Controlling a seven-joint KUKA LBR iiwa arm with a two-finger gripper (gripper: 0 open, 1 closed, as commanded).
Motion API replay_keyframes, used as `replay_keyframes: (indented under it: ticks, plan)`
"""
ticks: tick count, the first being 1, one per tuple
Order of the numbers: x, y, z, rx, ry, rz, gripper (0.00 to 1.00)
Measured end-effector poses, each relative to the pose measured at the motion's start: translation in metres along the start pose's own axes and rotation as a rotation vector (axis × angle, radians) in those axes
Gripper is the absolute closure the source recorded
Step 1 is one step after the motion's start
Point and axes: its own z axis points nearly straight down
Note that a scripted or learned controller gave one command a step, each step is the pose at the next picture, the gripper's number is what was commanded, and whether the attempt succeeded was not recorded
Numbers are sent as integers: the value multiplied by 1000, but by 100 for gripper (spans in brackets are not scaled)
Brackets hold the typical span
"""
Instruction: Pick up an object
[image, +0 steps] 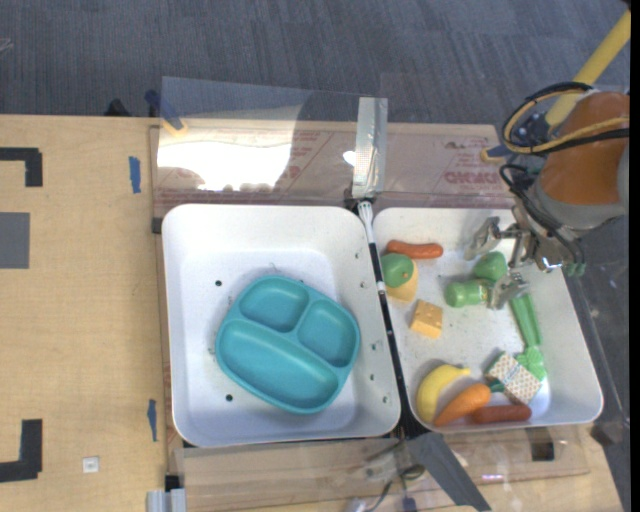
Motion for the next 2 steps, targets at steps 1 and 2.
replay_keyframes:
  ticks: [1,2]
  plan:
    - [-28,12,11,-3,-1,-278,0]
    - [-41,95,11,-7,1,-220,0]
